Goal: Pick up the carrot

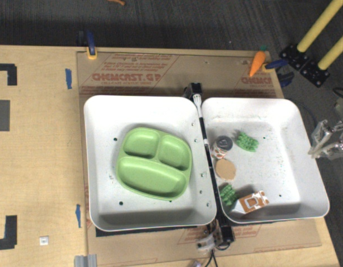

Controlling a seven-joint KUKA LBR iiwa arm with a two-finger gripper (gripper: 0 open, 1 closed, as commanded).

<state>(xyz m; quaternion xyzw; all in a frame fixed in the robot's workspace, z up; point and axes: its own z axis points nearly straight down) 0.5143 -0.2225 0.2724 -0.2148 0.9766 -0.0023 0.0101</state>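
- Notably, the carrot (256, 63) lies on the bench's far edge, outside the right bin (288, 115), just beyond its far rim.
- Beside it, a blue clamp (276, 64).
- Gripper (326, 141) off the bin's right rim; claw state unclear.

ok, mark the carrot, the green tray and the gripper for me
carrot (256, 64), camera view, mid orange body, on the board behind the right bin
green tray (153, 163), camera view, central divider ridge
gripper (326, 139), camera view, metal end at right edge

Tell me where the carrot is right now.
The carrot lies outside both bins, on the board behind the right bin, near that bin's far edge and close to a blue clamp.
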